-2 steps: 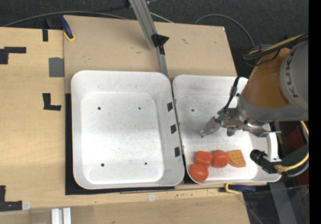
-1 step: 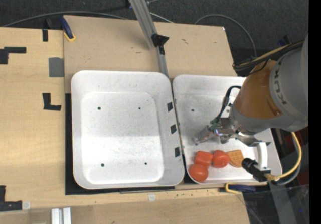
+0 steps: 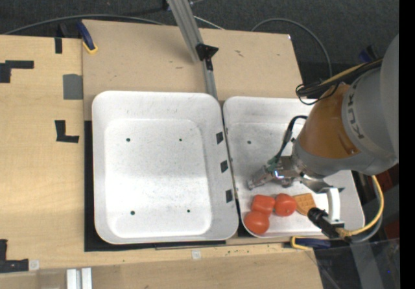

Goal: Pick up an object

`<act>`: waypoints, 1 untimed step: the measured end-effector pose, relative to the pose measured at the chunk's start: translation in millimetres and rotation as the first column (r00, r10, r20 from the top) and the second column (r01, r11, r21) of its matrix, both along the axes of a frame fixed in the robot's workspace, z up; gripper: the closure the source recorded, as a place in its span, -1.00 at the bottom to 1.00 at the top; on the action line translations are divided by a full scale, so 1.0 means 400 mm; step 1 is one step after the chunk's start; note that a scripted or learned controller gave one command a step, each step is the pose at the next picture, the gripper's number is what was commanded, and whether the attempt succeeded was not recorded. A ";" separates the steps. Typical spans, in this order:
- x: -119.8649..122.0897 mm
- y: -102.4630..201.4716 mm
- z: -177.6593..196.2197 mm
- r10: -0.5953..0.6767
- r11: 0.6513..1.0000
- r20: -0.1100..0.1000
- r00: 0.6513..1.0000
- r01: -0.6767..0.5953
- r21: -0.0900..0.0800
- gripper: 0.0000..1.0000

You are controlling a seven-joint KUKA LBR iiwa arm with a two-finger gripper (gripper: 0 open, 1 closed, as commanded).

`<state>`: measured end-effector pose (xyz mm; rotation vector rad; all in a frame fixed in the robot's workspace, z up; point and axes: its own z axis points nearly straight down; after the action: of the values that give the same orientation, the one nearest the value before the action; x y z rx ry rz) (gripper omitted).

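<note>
We see 3 small red lumps (image 3: 267,208) and a tan piece (image 3: 303,202) at the near edge of the right bin (image 3: 259,119). Our gripper (image 3: 269,177) hangs just above them, but we cannot tell if its jaws are open. The lumps look light, smooth and round, so we think they may slip; grab 1 across its middle.

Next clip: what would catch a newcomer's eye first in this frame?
The red objects clustered at the near edge of the right bin, with a tan piece beside them. Just above them hangs the end effector of the grey, orange-banded arm reaching in from the right. The left bin is the large white shape alongside.
</note>
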<state>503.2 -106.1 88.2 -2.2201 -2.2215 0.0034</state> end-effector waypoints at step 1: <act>0.001 0.002 0.027 0.001 1.000 0.000 1.000 -0.001 0.001 1.00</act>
<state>503.5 -105.4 99.0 -2.2181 -2.2218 0.0020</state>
